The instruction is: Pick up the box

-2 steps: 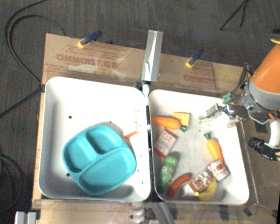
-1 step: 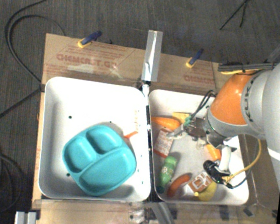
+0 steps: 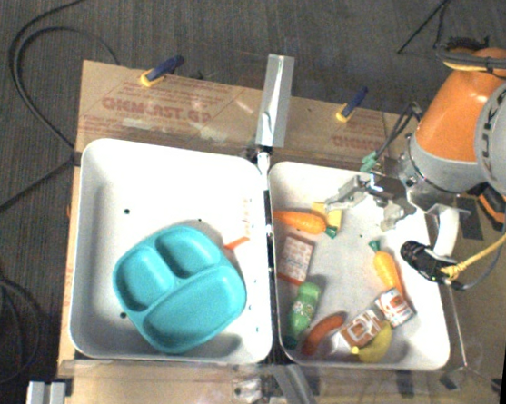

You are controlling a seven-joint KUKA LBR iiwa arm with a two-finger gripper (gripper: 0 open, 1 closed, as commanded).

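The grey arm with its orange band (image 3: 460,117) hangs over the upper right corner of the right-hand shallow white plastic bin (image 3: 440,352), and its two-finger claw (image 3: 370,202) sits above the bin's upper part with its fingers spread apart and nothing between them. The task's thing, a small flat red-and-white cardboard box (image 3: 295,258), lies below and to the left of the claw, close to the bin's left wall.

To do this step well, I judge the claw should travel left and toward the lower side until it is centred over the box, turn so the fingers straddle its narrow width, and descend straight; the wall beside the box and the neighbours touching its ends leave little room.

Counted from largest down: two white bins, the left one (image 3: 99,187) well apart from the claw; one turquoise divided plastic tray (image 3: 180,290) in it; one brown-and-white wrapped packet (image 3: 381,317) below the claw; one green bottle (image 3: 303,305) just under the box; three orange carrot-shaped toys, one (image 3: 301,222) just above the box, one (image 3: 388,270) under the claw to the right, one (image 3: 321,332) beside the bottle; one yellow banana-like toy (image 3: 376,345).
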